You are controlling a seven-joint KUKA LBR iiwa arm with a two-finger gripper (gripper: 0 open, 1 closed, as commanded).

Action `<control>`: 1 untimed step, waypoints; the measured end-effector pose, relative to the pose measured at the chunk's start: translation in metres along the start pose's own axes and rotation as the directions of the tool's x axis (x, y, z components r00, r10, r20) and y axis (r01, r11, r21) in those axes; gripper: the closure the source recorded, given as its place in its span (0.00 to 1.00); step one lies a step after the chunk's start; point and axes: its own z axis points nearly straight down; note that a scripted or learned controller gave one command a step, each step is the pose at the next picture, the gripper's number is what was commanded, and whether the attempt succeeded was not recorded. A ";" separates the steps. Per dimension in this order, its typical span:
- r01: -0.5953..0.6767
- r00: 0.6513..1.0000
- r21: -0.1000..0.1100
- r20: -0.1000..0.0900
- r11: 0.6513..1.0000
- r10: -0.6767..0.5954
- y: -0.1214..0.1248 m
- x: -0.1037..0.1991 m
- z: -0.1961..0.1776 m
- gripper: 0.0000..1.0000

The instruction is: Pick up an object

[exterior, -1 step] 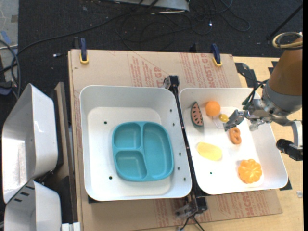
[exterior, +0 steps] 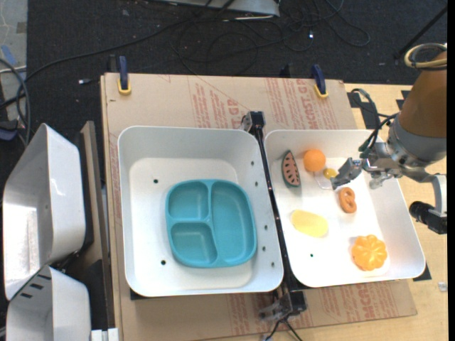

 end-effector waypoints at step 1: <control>-0.003 1.000 0.003 0.000 1.000 0.003 -0.004 -0.005 0.045 0.00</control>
